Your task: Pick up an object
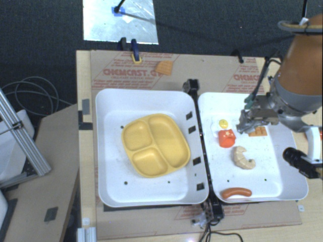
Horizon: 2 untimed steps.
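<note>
Honestly, your gripper (246,123) hangs over the right bin (290,188) beside the red block (226,138) and orange waffle piece (259,131), can't tell its state, so you could easily just nudge one aside.

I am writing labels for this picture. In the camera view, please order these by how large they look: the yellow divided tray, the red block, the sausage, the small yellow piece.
1. yellow divided tray
2. sausage
3. red block, looking close to the sausage in area, so this order is unsure
4. small yellow piece
</note>
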Motion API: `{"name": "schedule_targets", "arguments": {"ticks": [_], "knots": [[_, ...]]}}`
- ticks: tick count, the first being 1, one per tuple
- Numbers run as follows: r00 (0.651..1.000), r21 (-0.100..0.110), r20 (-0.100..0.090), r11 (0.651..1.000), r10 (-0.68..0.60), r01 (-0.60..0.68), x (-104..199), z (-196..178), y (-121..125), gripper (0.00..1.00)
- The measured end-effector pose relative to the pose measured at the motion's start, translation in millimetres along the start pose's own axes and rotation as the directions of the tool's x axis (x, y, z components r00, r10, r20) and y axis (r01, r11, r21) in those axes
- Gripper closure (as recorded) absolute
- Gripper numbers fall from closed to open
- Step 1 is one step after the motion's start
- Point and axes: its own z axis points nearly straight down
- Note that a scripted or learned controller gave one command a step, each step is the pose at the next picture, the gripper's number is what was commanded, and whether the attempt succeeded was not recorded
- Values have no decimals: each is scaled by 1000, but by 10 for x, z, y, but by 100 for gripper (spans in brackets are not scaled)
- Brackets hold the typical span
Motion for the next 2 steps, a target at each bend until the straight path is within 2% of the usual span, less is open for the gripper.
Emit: {"name": "schedule_targets", "arguments": {"ticks": [1,2], "knots": [[1000,21,-1,1000,4,-4,339,1376,-51,100],[1000,7,0,1000,6,-6,319,1307,-24,0]]}}
